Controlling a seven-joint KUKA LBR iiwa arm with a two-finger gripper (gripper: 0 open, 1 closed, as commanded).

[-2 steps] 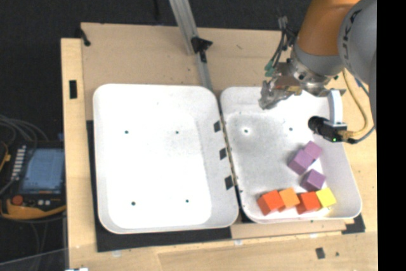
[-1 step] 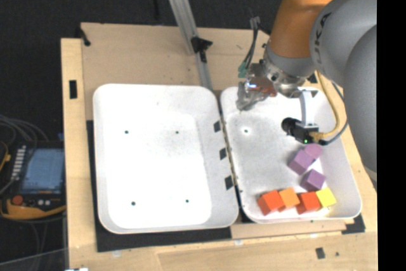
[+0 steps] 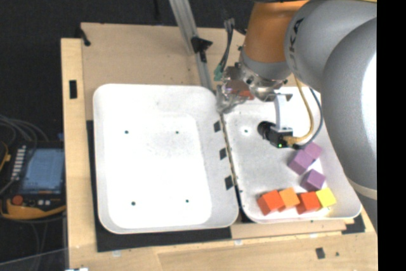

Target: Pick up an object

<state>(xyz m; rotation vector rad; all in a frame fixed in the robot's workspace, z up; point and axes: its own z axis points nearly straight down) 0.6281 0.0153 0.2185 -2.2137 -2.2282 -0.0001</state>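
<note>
Left bin [image 3: 158,212] holds no blocks. Gripper [image 3: 236,93] sits at the right bin's [image 3: 248,136] far-left corner by the divider; its state can't be read, wrist blocks it. Blocks lie toward the near-right: orange block [image 3: 272,201], red block [image 3: 309,201], yellow block [image 3: 326,197], two purple blocks [image 3: 306,157]. Arm hides the bin's right side.

I'm seeing two bins sitting side by side on the bench [image 3: 127,60] | left bin [image 3: 108,155] at 9 o'clock | right bin [image 3: 250,143] at 3 | blocks [image 3: 298,190] lying in the right bin's 5 o'clock corner | gripper [image 3: 231,93] hanging over its 11 o'clock corner
</note>
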